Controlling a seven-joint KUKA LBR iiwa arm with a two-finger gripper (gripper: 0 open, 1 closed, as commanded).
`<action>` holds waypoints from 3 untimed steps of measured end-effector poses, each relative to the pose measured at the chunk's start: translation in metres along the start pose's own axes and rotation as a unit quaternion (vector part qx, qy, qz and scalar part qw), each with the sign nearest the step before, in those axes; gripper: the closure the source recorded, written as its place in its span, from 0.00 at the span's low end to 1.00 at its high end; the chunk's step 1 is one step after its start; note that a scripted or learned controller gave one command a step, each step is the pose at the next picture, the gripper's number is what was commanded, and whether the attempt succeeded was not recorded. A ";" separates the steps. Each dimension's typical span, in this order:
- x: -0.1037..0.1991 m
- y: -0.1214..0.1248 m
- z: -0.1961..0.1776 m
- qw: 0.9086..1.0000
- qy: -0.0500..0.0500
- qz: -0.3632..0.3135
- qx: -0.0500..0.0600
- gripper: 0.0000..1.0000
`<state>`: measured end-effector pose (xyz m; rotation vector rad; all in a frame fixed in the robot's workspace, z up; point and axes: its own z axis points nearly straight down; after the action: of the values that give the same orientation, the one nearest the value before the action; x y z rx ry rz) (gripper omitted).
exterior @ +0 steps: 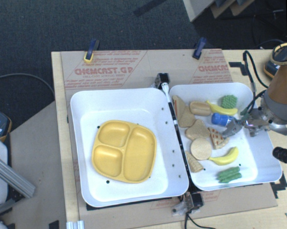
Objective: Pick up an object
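I read the scene from the fixed overhead camera. The bench carries two bins. The left bin holds a yellow divided plate. The right bin holds the candidate objects, all toy food, crowded toward its left and centre.

Contents of the right bin:
- a blue cylinder, near the centre;
- a green broccoli piece, toward the far side;
- a pizza slice, just below the blue cylinder;
- a round cracker;
- a lower banana;
- a green bean pod, nearest the front wall;
- several tan bread pieces along the left wall.

The arm enters from the right. The gripper sits low over the middle of the right bin, pointing left. Its tip lies just beside the blue cylinder and the upper edge of the pizza slice. I cannot tell how far the gripper is open, and I see no object held in it.

Step in hand, as I judge it: final approach to a grasp, most likely on the blue cylinder or the pizza slice. No object is lifted yet.

The next move calls for:
1. closing squarely on one item, not two;
2. a straight vertical lift clear of the bin wall.

Risk: the neighbouring pieces touch or nearly touch, so a glancing closure may push the target aside.
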<state>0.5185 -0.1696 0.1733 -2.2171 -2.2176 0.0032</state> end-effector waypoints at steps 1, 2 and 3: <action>0.001 0.010 0.055 1.000 0.000 0.000 0.000 0.00; 0.002 0.009 0.091 1.000 0.000 0.000 0.000 0.00; 0.001 0.010 0.078 1.000 -0.001 0.000 -0.003 1.00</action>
<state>0.5285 -0.1681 0.0951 -2.2222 -2.2205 -0.0009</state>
